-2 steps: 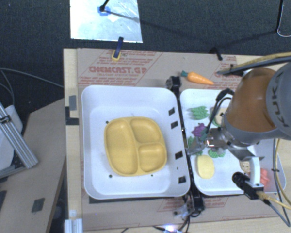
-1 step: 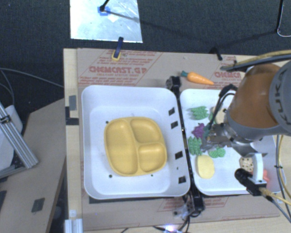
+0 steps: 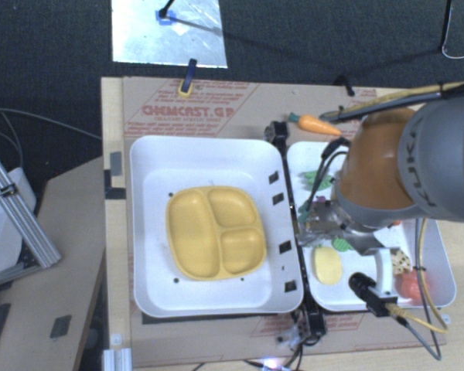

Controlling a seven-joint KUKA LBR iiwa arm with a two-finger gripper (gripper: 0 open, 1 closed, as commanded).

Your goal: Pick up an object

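left bin (image 3: 151, 230): yellow divided tray (image 3: 215, 231) | right bin (image 3: 441, 280): yellow piece (image 3: 328, 266), red piece (image 3: 409, 285) | gripper: state unclear

the arm (image 3: 402, 168) hides most of the right bin (image 3: 441, 284), perhaps several objects.

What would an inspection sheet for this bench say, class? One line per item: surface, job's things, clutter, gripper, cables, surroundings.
Surface: two white bins, left bin, right bin, on a cardboard-lined bench.
Job's things: pale yellow piece and red piece in the right bin.
Clutter: yellow divided tray in the left bin; carrot behind the right bin.
Gripper: hidden under the arm's wrist.
Cables: yellow cable along the arm.
Surroundings: metal plate on dark floor.
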